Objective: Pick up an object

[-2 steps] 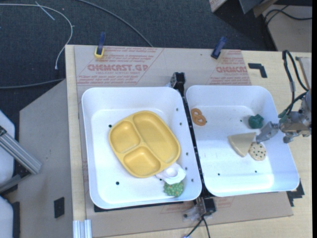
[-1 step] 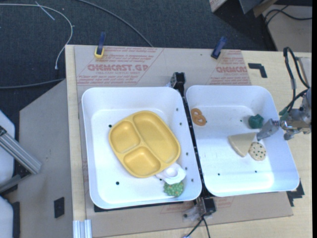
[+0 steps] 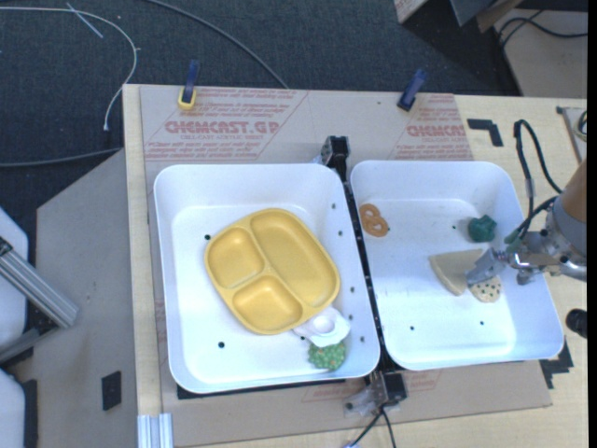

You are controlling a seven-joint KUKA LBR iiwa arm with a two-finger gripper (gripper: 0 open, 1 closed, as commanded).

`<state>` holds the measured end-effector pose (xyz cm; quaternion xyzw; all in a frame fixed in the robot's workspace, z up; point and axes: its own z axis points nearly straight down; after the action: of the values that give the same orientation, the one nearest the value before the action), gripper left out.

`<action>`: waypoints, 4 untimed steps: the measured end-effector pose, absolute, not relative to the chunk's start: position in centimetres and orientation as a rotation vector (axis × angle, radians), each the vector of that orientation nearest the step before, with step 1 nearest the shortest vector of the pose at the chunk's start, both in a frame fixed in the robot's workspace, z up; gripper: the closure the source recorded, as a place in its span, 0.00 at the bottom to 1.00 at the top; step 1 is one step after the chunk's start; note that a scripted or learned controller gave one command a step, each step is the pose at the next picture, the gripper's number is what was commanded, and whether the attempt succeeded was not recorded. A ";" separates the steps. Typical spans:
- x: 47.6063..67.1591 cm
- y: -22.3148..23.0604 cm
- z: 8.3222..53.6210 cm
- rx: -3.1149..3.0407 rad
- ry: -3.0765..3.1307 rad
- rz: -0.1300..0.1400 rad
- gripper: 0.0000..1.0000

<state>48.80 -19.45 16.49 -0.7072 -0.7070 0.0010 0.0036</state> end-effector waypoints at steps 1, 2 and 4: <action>48.7 -18.9 10.2 -2.215 -2.215 0.004 0.00; 48.7 -18.9 8.6 -2.222 -2.220 0.000 0.00; 48.4 -19.6 14.6 -2.226 -2.224 -0.003 1.00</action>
<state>48.38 -19.65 14.58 -0.7075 -0.7068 -0.0011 -0.0025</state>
